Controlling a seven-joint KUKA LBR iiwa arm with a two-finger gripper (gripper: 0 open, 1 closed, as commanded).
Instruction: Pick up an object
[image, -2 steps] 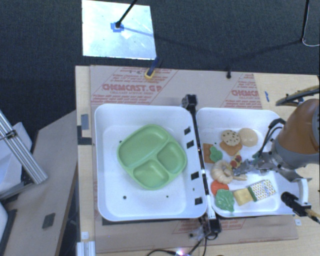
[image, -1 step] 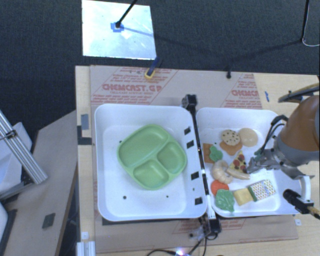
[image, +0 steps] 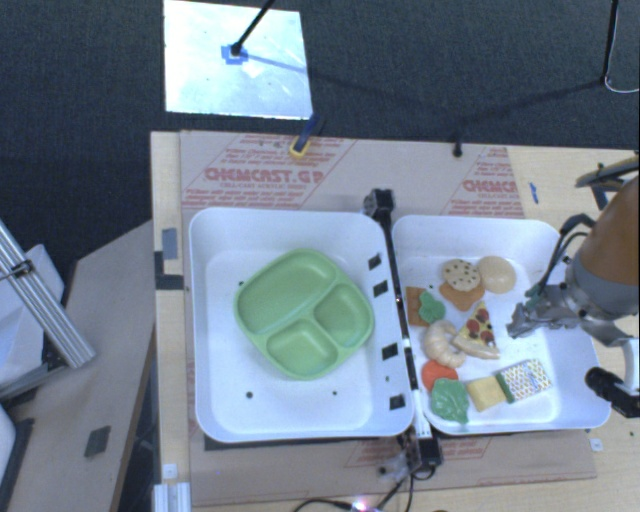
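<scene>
Tabletop (image: 420, 170) of pale board with red lettering, carrying two white bins side by side. Left bin (image: 205, 300) far left of the pizza slice (image: 480, 333), holding a green compartment tray (image: 305, 312) lying flat, well apart from that slice. Right bin (image: 560, 240) around the slice, with a cluster of toy food.

Left of the pizza slice and touching it, a pale shrimp-like piece (image: 440, 342). Up and left of the slice, a small green leaf (image: 432, 307) with an orange wedge (image: 413, 305) just beyond. Above the slice, a chocolate-chip cookie (image: 460, 275); up and slightly right of the slice, a beige bun (image: 497, 272) beside the cookie. Below and left of the slice, a red tomato (image: 438, 373), and lower still a green lettuce piece (image: 450, 402). Directly below the slice, a yellow cheese block (image: 487, 392); below and right, a patterned block (image: 525, 378) touching the cheese.

Just right of the pizza slice, dark jaws low over the bin floor, near the slice's edge; wide or narrow cannot be told, nothing visibly between them. Further right of the slice, the grey arm (image: 610, 270) with its orange band.
</scene>
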